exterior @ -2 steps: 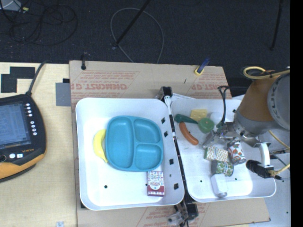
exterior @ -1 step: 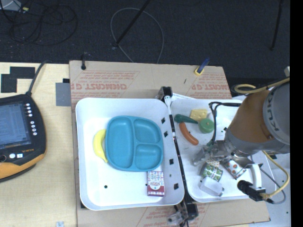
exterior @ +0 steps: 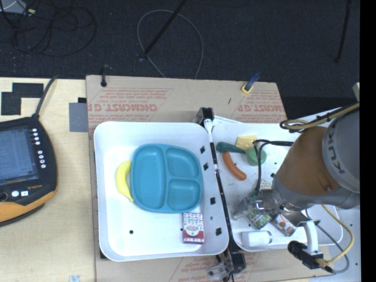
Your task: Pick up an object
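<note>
The grey arm with its orange band [exterior: 305, 163] leans over the right bin [exterior: 276, 248]. Its gripper [exterior: 257, 207] is low in the bin's middle, over a small green-patterned packet [exterior: 259, 219]. Whether it touches the packet is unclear. A red-and-white item [exterior: 285, 225] lies just right of the packet, and a white rounded object [exterior: 257, 238] lies in front. Further back in this bin are an orange sausage [exterior: 236, 170], a green piece [exterior: 254, 155] and a yellow block [exterior: 245, 141]. The arm hides the bin's right half.
The left bin [exterior: 111, 216] holds a blue divided plate [exterior: 166, 178], a yellow banana [exterior: 123, 181] tucked under the plate's left edge, and a small red-and-white carton [exterior: 192, 227]. A tablet-like pendant [exterior: 23, 166] lies on the bench at far left. Cables trail from the arm at lower right.
</note>
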Motion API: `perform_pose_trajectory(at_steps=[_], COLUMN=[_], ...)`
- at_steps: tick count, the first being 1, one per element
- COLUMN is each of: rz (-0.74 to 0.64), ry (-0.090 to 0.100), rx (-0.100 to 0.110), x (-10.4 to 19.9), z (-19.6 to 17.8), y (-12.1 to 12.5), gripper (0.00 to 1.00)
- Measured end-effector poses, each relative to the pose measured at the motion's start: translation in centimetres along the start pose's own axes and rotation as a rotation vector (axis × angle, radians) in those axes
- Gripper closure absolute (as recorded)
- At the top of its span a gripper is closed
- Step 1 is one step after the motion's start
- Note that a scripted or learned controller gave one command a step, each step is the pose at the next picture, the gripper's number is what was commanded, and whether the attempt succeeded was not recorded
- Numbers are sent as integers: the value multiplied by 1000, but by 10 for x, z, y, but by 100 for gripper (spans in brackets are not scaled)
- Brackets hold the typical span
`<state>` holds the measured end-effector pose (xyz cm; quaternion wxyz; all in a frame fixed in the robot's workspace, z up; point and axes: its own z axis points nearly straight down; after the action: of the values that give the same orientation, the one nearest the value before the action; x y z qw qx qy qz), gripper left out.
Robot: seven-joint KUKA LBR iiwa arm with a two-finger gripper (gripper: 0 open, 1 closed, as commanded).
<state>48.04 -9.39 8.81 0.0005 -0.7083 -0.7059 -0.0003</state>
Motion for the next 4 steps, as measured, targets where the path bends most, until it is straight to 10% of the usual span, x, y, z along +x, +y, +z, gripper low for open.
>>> perform_pose_trajectory(at_steps=[3, 4], rz=[-2, 1], ry=[1, 2], rx=[1, 1], x=[1, 1], z=[0, -10], y=[11, 12], gripper=[0, 100])
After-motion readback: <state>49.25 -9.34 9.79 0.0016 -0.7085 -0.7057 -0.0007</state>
